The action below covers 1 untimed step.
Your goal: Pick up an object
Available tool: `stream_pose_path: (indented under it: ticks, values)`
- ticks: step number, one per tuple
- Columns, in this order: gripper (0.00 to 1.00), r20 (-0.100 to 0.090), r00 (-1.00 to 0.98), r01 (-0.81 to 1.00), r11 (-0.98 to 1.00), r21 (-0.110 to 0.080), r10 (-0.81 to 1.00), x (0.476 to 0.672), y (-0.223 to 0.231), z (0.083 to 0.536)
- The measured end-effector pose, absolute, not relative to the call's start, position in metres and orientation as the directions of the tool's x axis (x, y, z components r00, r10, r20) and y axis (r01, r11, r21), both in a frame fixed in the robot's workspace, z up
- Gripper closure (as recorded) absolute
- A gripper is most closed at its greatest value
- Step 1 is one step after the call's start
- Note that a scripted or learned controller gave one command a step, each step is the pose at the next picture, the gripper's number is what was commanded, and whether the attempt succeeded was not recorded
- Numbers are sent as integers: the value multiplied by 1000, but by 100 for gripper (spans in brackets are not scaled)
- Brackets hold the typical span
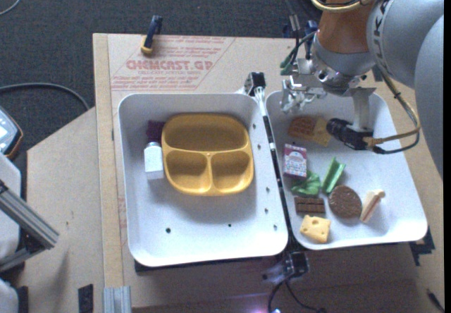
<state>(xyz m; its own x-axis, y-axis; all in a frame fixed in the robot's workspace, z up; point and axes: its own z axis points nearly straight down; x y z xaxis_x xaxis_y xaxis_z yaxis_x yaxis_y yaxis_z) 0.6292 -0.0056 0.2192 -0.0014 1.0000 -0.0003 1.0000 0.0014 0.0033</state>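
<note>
— What's the setting?

— Dark carpet lies under a pale board printed with red lettering, and two shallow white plastic bins sit on it side by side. The left bin [134, 185] holds a glossy yellow divided tray [208, 153] with rounded corners, and a small white bottle [153, 159] touches its nine o'clock edge.

— And the right bin [402, 185]?

— Toy food, mostly. A waffle [308, 128], a little red carton [294, 160], green leafy pieces [320, 179], a chocolate bar [309, 206], a round brown cookie [345, 201] and a holey cheese wedge [315, 228].

— Where's the gripper [294, 100]?

— At the bin's eleven o'clock corner, below the orange band. The waffle lies just at its five o'clock. Whether its fingers stand wide or narrow, I cannot tell; nothing shows between them.
</note>
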Motion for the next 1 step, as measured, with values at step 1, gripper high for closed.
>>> stream_pose_path:
  ticks: [1]
  values:
    - [100, 0, -2, 1000, 2, 4, 1000, 633, -6, 231]
